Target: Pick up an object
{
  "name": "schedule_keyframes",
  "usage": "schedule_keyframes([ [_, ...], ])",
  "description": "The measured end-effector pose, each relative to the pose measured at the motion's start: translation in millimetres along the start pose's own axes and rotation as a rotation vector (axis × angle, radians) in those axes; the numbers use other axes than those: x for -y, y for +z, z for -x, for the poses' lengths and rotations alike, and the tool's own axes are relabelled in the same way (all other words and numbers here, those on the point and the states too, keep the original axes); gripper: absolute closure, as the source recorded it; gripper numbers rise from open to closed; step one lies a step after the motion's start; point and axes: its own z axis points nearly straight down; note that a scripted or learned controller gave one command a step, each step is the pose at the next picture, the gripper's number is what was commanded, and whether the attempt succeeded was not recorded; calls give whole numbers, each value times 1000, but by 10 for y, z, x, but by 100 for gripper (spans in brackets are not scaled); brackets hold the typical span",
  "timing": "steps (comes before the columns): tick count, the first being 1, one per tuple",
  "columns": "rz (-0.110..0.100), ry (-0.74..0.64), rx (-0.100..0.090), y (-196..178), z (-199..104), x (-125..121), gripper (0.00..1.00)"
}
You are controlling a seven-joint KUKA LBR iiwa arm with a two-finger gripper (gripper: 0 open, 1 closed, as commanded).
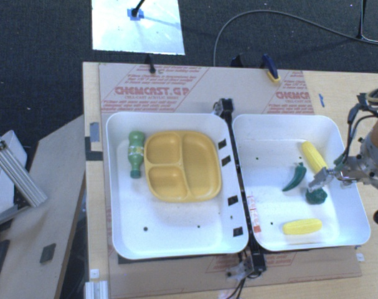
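Reaching in from the right, the arm's end effector (321, 180) hangs low over the right bin (269, 232), and we see its tip just above a dark green lump (316, 197) on the bin floor. We cannot tell how wide it is parted, nor whether anything sits between its tips. Just left of it lies a curved green pepper (294, 177), apart from the lump. Above and slightly left of the tip, a yellow corn cob (313, 156) lies slanted, its lower end close to the metal. A second yellow piece (302, 227) rests flat near the bin's front wall, well clear of the others. In the left bin (123, 229) we find a yellow divided plate (181, 166) with three compartments, and a green bottle (136, 154) lying just beside its left rim. Both bins sit side by side on a clear protective sheet (152, 91) printed in red, spread over the desk (64, 185).
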Motion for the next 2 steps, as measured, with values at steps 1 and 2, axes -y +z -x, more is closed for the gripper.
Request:
schedule_keyframes([
  [1,1,0,0,600,-35,-65,0],
  [2,6,0,3,461,-24,-76,100],
])
